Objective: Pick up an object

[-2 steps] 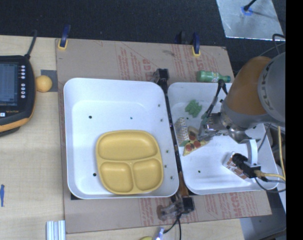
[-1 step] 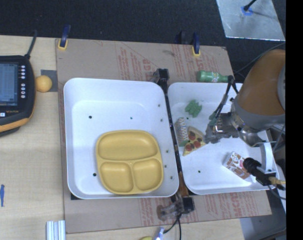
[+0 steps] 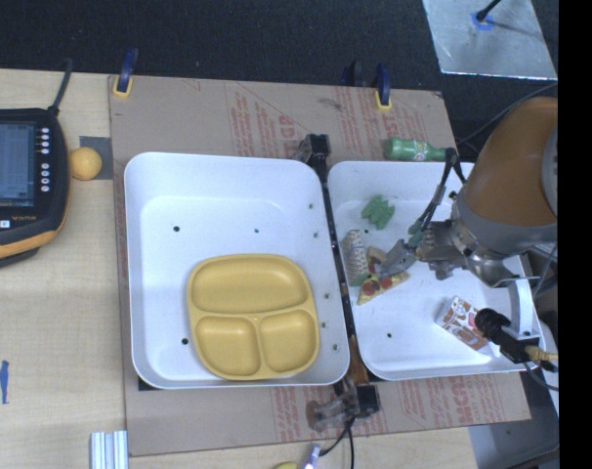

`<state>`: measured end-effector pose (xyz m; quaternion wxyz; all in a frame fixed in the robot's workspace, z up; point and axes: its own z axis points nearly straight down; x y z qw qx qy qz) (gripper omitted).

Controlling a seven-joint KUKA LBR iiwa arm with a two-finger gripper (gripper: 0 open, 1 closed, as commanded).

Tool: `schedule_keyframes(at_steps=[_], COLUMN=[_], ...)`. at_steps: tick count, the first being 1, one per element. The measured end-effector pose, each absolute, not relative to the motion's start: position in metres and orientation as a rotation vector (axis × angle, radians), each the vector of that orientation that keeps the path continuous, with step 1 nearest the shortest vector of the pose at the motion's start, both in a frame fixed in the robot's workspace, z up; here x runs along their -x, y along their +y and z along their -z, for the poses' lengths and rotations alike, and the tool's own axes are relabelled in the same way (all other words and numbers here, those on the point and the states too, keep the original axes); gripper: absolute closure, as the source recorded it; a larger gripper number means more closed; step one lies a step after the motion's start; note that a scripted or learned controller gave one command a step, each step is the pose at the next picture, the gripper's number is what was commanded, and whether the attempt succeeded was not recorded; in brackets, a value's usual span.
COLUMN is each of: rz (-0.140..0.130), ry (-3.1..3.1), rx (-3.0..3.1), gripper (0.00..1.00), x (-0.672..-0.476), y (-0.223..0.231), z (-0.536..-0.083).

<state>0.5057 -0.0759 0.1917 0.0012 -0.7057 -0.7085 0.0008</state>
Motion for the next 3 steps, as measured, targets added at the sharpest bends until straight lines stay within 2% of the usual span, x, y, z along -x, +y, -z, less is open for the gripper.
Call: schedule_keyframes(at_steps=[1,2,3], rz=[-0.002,-0.003,-0.002], ry=[-2.223,-2.225,-2.225], rx=[2.217,2.216,2.215], gripper=[0.00,0.00,0.00], x=[-0.582,-0.628,-0.656], y=[-0.118,-0.107,-0.105], z=[-0.173,-0.112,-0.092])
